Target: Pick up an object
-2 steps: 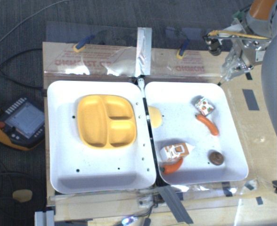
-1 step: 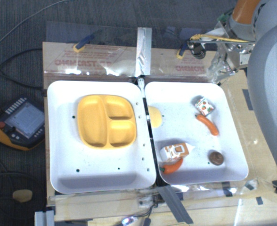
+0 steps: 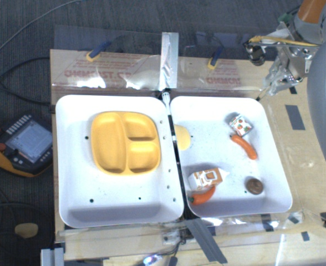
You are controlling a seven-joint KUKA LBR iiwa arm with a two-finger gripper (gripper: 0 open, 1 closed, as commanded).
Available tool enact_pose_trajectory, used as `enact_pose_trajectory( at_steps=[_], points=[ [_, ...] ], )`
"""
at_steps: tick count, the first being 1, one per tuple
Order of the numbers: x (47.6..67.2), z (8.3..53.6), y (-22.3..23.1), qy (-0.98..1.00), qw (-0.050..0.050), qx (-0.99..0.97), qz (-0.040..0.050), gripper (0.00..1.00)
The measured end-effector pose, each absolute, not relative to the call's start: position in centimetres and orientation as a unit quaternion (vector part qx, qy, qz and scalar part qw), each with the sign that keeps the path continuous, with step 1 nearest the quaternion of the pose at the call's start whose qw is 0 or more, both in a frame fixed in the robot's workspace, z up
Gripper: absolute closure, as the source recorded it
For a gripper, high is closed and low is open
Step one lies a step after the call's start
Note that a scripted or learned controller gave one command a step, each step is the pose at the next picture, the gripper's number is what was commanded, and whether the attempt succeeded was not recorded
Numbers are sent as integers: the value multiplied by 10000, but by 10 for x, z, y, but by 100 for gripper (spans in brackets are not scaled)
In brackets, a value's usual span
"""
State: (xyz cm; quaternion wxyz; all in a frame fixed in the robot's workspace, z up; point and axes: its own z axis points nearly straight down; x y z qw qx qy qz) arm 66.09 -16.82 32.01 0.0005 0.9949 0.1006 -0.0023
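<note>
My gripper (image 3: 279, 81) hangs beyond the right bin's (image 3: 274, 148) far right corner, above the bench and outside the bin, with nothing seen in it. In that bin lie a small white carton with a red print (image 3: 240, 125), an orange sausage (image 3: 245, 147), a brown round piece (image 3: 254, 186), an orange-and-white box (image 3: 207, 177), and a red-orange sausage (image 3: 203, 196) just under the box. A pale yellow disc (image 3: 181, 137) rests against the bin's left wall.
The left bin (image 3: 74, 193) holds a yellow divided plate (image 3: 125, 142). A metal divider post (image 3: 169, 60) stands at the back between the bins. Blue-and-yellow clamps (image 3: 98, 51) sit along the back board. A teach pendant (image 3: 21, 146) lies on the floor at the left.
</note>
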Motion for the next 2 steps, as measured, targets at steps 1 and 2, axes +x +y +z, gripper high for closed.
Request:
enact_pose_trajectory(
  at_steps=[1,2],
  points=[
    [660,325,-121,1031,-14,9947,-20,100],
    [658,301,-168,1058,11,9944,-28,100]
  ],
)
